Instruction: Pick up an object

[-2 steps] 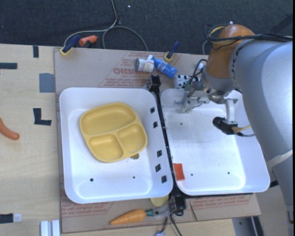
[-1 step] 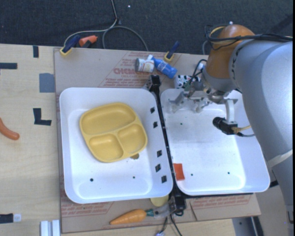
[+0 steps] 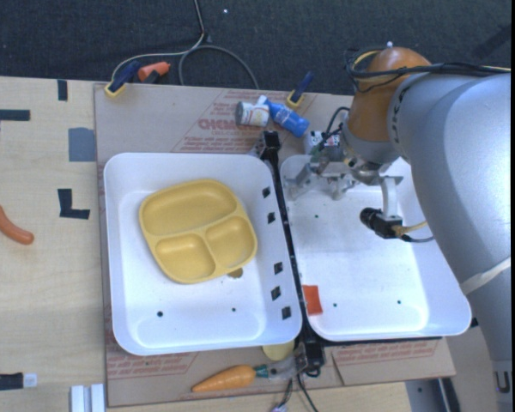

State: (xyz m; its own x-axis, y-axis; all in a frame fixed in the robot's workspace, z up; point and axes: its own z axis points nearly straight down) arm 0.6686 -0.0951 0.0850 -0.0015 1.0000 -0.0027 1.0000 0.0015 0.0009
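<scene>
Hanging low over the far left corner of the right bin (image 3: 429,303), the gripper (image 3: 324,177) sits under the orange band (image 3: 386,71) of the grey arm (image 3: 463,170). Open or closed: cannot tell from this angle, metal parts and cables overlap. Nothing visibly held.

Nearest loose item in that bin: small block (image 3: 311,299), orange-red, flat, rectangular, matte. It lies at the near left edge, just beside the bin wall, well apart from the gripper and nearer the camera.

Left bin (image 3: 124,230): yellow plate (image 3: 197,228), smooth plastic, rounded corners, three compartments, lying flat and slightly rotated, about centre. Also well apart from the gripper, across the divide between the bins. A small dark scrap shows at the plate's near edge; too small to identify.

Both bins shallow, white, glossy, resting on brown cardboard (image 3: 163,127).

Outside the bins: blue and white bottle (image 3: 273,114) on its side behind them, carrot (image 3: 226,378) in front, reddish sausage (image 3: 11,224) on the pale wood tabletop (image 3: 34,316) at far left.
</scene>
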